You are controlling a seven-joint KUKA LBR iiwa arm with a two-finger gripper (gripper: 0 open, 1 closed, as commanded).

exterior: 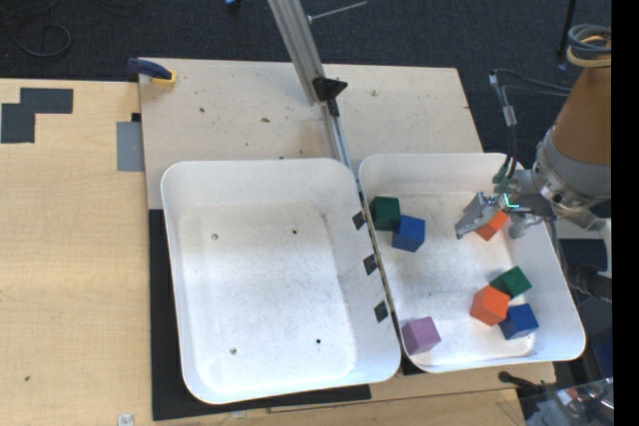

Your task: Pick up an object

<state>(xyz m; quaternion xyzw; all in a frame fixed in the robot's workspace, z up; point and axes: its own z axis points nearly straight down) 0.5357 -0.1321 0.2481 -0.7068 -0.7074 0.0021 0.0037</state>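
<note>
The claw [492, 217] sits in the right bin [449, 177], toward its far right side, with a small orange block [490, 228] directly between its fingers; they look closed on it, though the view is coarse. Straight up is the way out.

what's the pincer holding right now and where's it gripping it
An orange block sits between the pincer fingers, gripped by its sides, above the right bin.
</note>
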